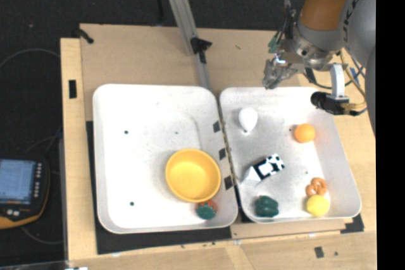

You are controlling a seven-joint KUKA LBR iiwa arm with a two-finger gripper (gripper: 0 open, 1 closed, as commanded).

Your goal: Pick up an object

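approach step: gripper hovers over the back rim of the right bin, nothing held; can't tell the finger gap. nearest target, the white object, lies just below it in that bin. next move calls for descending centred on one item.

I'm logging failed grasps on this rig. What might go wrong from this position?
The gripper hovers over the right bin's back rim, so a straight descent may hit the rim. The pretzel touches the yellow ball, inviting a double grab. The white object looks smooth and might slip.
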